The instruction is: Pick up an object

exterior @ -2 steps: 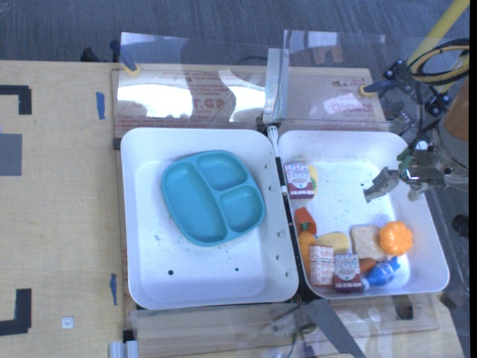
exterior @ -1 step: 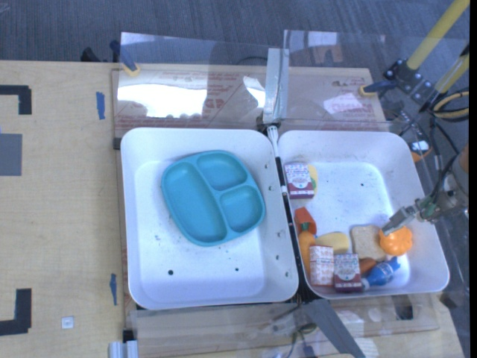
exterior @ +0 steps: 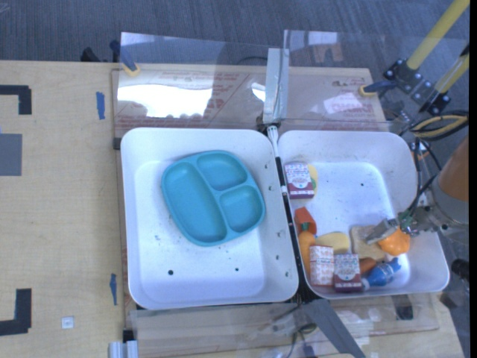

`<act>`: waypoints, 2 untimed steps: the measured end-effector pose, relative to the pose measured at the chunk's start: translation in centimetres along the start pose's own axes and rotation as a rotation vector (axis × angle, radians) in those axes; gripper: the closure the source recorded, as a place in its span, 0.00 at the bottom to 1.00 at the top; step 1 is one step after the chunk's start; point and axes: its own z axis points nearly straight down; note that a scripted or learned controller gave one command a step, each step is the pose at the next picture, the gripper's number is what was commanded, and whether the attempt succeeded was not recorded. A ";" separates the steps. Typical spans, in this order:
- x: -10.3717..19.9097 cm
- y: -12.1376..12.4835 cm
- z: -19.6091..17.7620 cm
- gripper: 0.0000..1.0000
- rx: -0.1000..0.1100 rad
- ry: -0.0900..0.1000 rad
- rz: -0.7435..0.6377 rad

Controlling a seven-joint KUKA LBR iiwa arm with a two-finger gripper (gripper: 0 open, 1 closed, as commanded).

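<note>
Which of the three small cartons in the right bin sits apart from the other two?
The carton by the divider, at the bin's far left. The other two cartons stand side by side along the near edge, among the orange and blue items.

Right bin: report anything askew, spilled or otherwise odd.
Nothing is spilled or broken. The toys are heaped against the right bin's near edge rather than spread out, two small cartons lie tipped among them, and a third carton lies apart by the divider.

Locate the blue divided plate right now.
The blue divided plate lies in the left bin, apart from the toy food in the right bin.
</note>
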 end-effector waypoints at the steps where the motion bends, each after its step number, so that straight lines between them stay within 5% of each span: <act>1: 0.1 0.0 -0.9 1.00 0.000 0.001 0.001; 2: 9.2 7.4 0.6 1.00 -0.009 -0.011 0.075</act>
